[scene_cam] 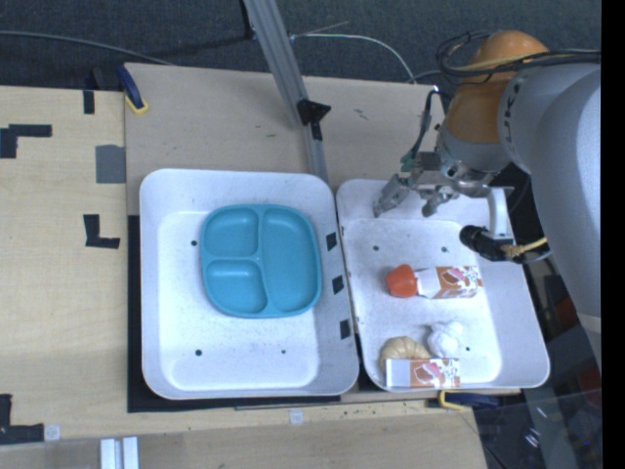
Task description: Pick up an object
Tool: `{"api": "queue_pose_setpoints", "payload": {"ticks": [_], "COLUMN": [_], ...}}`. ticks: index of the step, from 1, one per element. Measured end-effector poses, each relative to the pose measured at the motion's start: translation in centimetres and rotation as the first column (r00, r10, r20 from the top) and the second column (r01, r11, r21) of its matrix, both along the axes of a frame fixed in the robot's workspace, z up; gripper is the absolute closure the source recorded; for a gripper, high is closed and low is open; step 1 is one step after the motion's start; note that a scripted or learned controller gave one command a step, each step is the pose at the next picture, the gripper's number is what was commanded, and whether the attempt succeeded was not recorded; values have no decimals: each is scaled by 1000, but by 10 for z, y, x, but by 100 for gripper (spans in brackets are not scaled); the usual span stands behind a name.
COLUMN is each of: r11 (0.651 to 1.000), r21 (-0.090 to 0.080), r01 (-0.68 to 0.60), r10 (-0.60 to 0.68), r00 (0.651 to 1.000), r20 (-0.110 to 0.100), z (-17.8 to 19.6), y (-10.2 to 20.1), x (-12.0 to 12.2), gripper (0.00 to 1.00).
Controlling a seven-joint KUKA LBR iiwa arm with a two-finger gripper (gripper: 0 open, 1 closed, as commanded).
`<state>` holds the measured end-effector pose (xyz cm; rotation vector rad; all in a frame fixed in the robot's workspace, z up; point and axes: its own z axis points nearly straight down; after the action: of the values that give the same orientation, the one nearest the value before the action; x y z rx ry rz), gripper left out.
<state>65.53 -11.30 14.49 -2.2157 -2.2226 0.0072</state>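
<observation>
Light is even and fairly soft, with a cool bluish cast; the two white bins [156, 262] are the brightest areas and come close to washing out, while the dark floor along the top stays dim. Shadows are faint and short, seen as thin dark lines under the bin rims. The picture is low in resolution and slightly soft, and the arm [557, 125] at right looks blurred.
</observation>
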Motion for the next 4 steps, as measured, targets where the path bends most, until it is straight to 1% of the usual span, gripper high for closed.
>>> {"api": "queue_pose_setpoints", "payload": {"ticks": [1,2,3,4], "r11": [1000,1000,1000,1000], "r21": [1,0,1,0], "r01": [1,-1,2,1], "r10": [-1,1,-2,-1], "r00": [1000,1000,1000,1000], "r20": [-2,3,8,9], "z": [-55,-41,2,45], "y": [1,2,2,3], "x": [-2,0,-3,-4], "gripper": [0,100,100,100]}}
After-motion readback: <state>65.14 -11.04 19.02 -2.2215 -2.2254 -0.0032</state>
